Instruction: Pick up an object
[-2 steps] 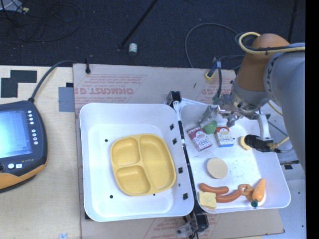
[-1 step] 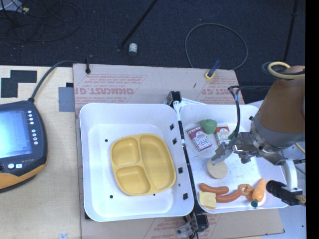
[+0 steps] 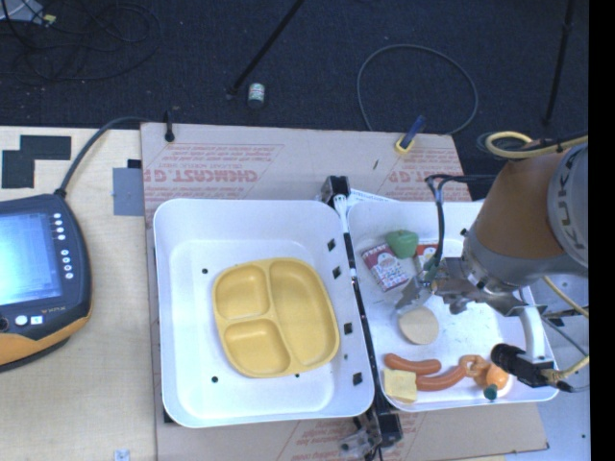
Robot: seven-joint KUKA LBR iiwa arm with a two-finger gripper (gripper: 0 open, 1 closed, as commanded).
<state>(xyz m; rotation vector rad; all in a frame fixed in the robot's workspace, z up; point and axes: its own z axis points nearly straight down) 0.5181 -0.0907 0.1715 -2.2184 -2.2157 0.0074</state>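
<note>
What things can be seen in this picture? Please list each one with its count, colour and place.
bins: 2, white, side by side on the bench
divided plate: 1, yellow, in the left bin
packet: 1, red and white, upper part of the right bin
green item: 1, green, just beside the packet
round disc: 1, beige, middle of the right bin
sausages: 2, reddish-orange, front of the right bin
yellow block: 1, yellow, front left corner of the right bin
orange toy: 1, orange, right of the sausages
teach pendant: 1, orange and grey, far left
arm: 1, grey and orange, over the right bin
gripper: 1, dark, just above the disc
</note>
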